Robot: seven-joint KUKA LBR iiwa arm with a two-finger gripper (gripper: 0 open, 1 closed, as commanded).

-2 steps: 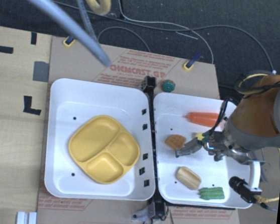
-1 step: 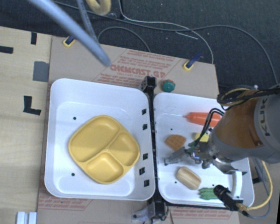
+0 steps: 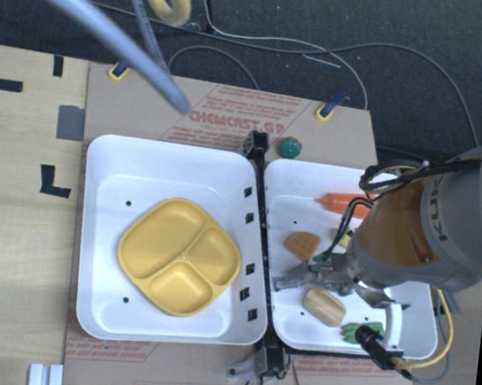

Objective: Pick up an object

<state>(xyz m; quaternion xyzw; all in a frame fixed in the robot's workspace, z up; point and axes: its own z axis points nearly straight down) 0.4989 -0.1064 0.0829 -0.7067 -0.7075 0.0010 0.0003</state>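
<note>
My gripper (image 3: 299, 276) hangs low over the right bin (image 3: 415, 339), near its left wall, on the grey arm with the orange band (image 3: 397, 233). Just above it in the view lies a brown flat piece (image 3: 302, 243). A tan roll-shaped object (image 3: 325, 306) lies just below and to the right of it. Partly hidden by the arm, an orange carrot-like piece (image 3: 336, 202) rests at the bin's far side. A small green item (image 3: 351, 333) sits at the near edge. Nothing is visibly held.
The left bin (image 3: 103, 214) holds a yellow divided plate (image 3: 179, 256). A teal ball (image 3: 291, 147) sits on the cardboard behind the bins. A black divider (image 3: 258, 233) separates the bins. Cables run across the dark floor at the back.
</note>
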